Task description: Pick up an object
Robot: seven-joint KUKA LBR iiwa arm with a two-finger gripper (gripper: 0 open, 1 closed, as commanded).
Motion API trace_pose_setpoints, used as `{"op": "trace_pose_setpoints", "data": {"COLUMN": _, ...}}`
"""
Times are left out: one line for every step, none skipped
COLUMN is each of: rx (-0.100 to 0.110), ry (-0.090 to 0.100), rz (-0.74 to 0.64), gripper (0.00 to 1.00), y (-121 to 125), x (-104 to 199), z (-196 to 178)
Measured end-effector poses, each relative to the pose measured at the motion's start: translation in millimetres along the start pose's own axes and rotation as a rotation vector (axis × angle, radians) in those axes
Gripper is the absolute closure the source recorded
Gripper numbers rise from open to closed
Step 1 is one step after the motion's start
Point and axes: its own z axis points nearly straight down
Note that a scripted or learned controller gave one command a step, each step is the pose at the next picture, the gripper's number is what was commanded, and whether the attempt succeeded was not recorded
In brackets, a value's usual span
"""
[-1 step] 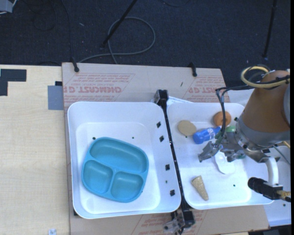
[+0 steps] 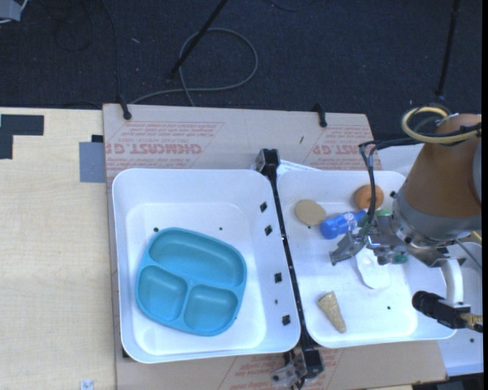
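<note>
Objects like the blue bottle [image 2: 338, 225] lie in your right bin [image 2: 390, 331], none picked up yet. Your gripper [image 2: 366, 246] hovers low beside it; its state I cannot tell.

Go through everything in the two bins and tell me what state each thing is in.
Blue divided tray: lying flat in left bin, nothing on it.
Tan disc: flat in right bin.
Blue cylinder: on its side.
Cone: on its side.
Orange ball: resting, partly hidden.

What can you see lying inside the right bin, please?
The right bin holds a tan disc, blue piece, orange ball, cone and white item. The arm covers its right part.
</note>
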Motion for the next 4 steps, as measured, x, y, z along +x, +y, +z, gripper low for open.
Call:
{"op": "trace_pose_setpoints", "data": {"rx": 0.005, "ry": 0.001, "rz": 0.000, "gripper": 0.00, "y": 5.3, "x": 8.9, "z": 52.7}}
{"op": "trace_pose_setpoints", "data": {"rx": 0.005, "ry": 0.001, "rz": 0.000, "gripper": 0.00, "y": 3.5, "x": 10.1, "z": 106.4}}
{"op": "trace_pose_setpoints", "data": {"rx": 0.002, "ry": 0.001, "rz": 0.007, "gripper": 1.00, "y": 4.4, "x": 8.1, "z": 94.0}}
{"op": "trace_pose_setpoints", "data": {"rx": -0.007, "ry": -0.001, "rz": -0.001, "gripper": 1.00, "y": 14.3, "x": 11.3, "z": 38.9}}
